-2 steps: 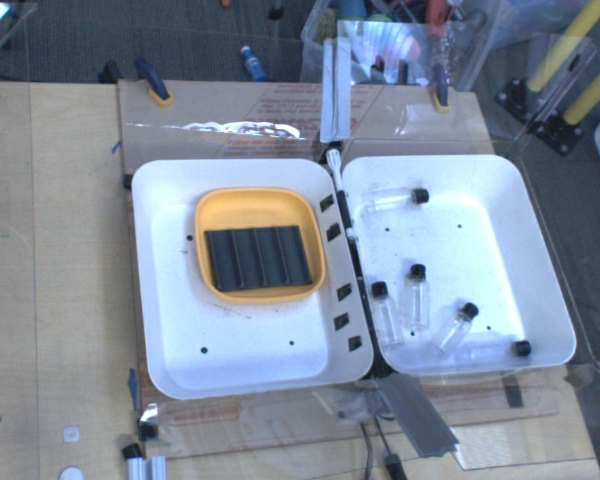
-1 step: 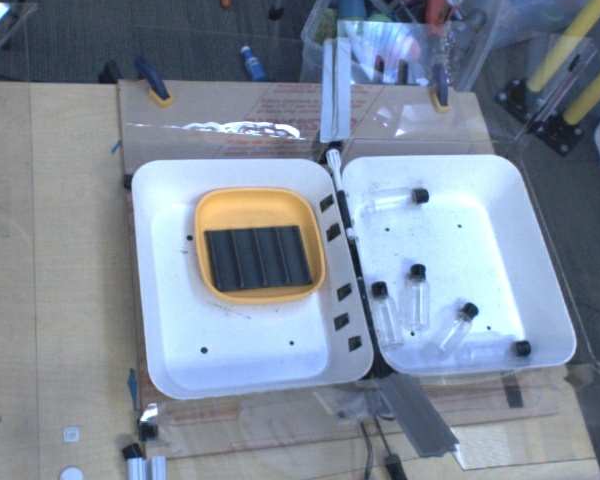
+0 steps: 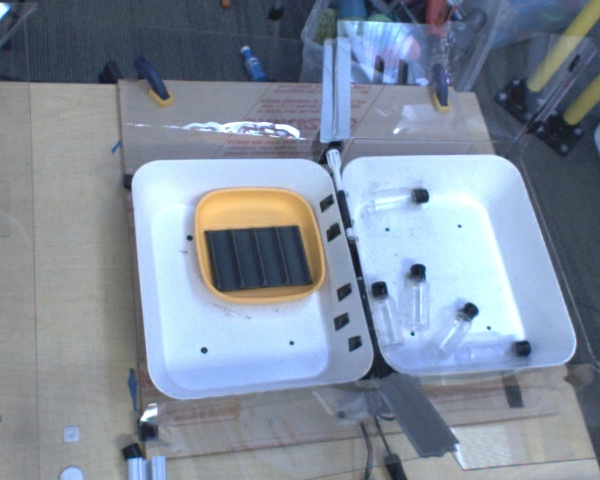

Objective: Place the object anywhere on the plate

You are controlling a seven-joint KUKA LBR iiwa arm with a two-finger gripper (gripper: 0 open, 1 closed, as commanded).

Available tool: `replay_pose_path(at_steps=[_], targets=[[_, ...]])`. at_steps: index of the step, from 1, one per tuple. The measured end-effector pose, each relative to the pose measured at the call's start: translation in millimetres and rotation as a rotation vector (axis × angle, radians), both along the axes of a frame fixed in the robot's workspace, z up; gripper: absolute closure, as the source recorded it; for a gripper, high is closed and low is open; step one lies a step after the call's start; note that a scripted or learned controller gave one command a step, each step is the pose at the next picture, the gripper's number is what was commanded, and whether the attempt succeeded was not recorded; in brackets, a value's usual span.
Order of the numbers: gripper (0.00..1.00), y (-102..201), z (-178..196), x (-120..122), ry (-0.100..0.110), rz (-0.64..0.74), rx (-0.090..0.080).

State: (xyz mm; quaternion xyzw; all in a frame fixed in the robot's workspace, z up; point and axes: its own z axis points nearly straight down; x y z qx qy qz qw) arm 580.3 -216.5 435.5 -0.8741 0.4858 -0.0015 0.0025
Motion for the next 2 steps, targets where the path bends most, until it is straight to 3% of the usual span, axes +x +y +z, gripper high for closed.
replay_pose_path(at_steps=[1,2], targets=[[1.00,2,-13,-5,0.005,0.171,0.000],[1.00,0,0,-21,-0.001,0.383,-0.002]])
